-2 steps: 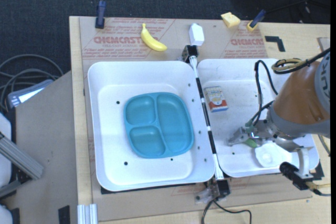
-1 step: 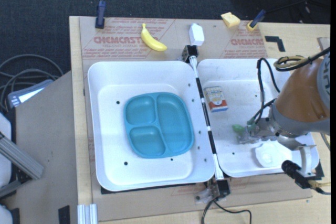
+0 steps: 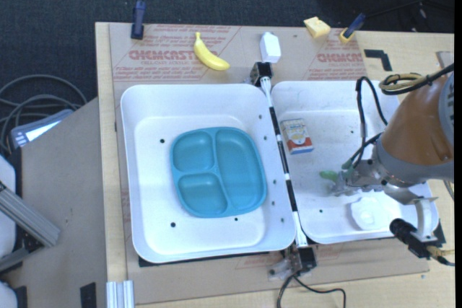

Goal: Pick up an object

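— While my grey two-finger gripper (image 3: pixel 341 182) is low in the right white bin (image 3: pixel 328 101), what lies near?
— A small green object (image 3: pixel 328 174), touching it; grip unclear.

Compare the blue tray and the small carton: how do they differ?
The blue tray is much larger than the small carton. The tray is one plain colour with three compartments; the carton is white with red and blue print. The tray lies in the left bin, the carton in the right bin. Both lie flat, apart from the claw.

Grey arm (image 3: pixel 404 169) with orange band, black cable alongside
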{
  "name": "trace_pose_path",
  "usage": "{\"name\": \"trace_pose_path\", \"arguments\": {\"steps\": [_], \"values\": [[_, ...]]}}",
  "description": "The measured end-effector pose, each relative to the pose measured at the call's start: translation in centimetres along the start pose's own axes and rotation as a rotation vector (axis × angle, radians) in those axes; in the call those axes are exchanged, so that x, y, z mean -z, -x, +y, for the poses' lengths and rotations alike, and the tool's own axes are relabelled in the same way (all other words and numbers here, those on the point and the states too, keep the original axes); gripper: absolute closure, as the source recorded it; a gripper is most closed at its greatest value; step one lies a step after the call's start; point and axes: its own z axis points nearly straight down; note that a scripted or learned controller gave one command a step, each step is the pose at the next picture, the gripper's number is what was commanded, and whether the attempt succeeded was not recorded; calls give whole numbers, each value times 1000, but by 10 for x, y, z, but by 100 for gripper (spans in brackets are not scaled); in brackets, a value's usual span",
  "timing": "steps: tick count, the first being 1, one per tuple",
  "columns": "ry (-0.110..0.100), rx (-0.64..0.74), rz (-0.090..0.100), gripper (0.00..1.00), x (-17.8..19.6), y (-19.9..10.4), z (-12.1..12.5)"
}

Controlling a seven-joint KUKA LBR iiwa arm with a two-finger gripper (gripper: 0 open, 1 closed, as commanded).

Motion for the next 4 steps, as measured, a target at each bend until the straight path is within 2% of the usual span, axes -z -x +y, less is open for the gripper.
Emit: {"name": "trace_pose_path", "arguments": {"steps": [1,2,3,4], "values": [[1,0,-1,100,10,0,0],[-1,2,0,100,102,0,0],[-1,2,0,100,49,9,56],[0,4,-1,100,29,24,125]]}}
